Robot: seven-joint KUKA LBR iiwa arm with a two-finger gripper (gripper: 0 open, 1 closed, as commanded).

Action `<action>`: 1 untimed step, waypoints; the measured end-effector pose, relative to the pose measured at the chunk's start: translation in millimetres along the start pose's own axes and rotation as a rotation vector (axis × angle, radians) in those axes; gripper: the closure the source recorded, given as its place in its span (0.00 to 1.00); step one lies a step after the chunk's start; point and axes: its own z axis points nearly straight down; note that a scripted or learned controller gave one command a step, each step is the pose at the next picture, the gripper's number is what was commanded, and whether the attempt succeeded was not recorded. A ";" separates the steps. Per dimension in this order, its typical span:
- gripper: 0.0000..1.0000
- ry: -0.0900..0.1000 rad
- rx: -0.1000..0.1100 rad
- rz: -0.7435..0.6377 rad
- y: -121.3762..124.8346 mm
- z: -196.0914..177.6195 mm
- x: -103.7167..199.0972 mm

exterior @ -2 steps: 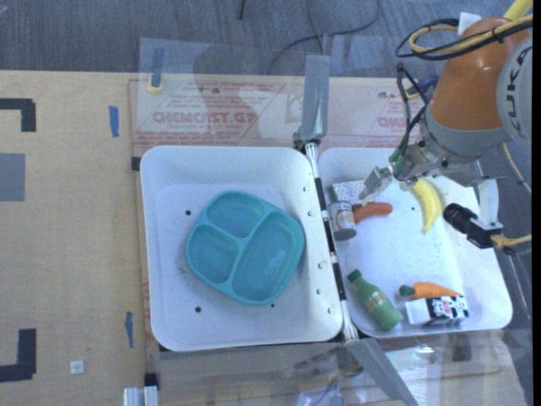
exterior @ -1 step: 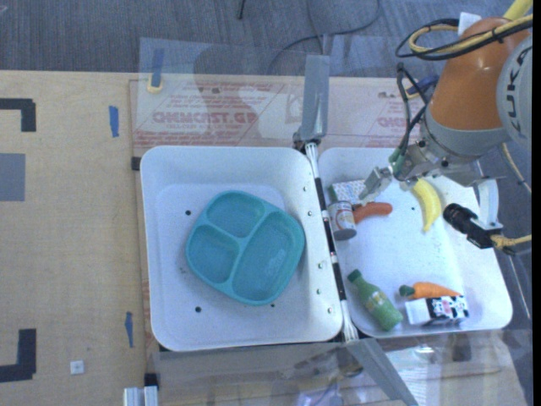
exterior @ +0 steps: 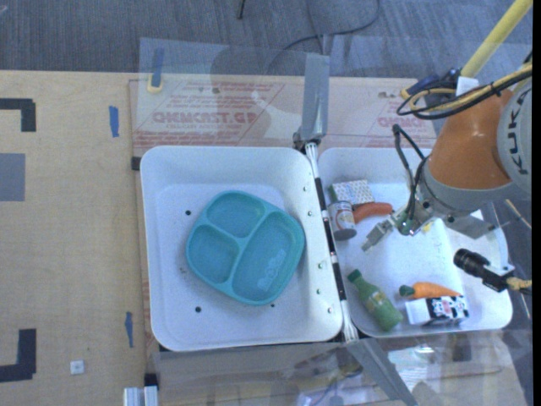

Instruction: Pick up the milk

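Entry: arm over right bin, milk untouched

Grey arm with orange band (exterior: 473, 146), uppermost and nearest the lens; below it the gripper (exterior: 390, 229), hanging over the bare middle floor of the right bin (exterior: 505, 313), nothing seen in its grasp, width of opening cannot be told. Just beside the gripper, toward the view's left: small can (exterior: 342, 218), upright; orange stick-shaped piece (exterior: 372, 211) touching the can; silvery packet (exterior: 351, 191) just beyond them. Below the gripper in the view, apart from it: green bottle (exterior: 374, 301), lying tilted. Below and to the view's right of the gripper, well apart: carrot (exterior: 431, 291), and the milk (exterior: 437, 309), a white-and-black carton on its side, touching the carrot, by the bin's near wall. Far to the view's left of the gripper: left bin (exterior: 169, 176) holding a teal divided plate (exterior: 245, 246).
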 end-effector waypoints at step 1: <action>0.00 -0.005 -0.004 -0.096 69.4 42.0 -44.2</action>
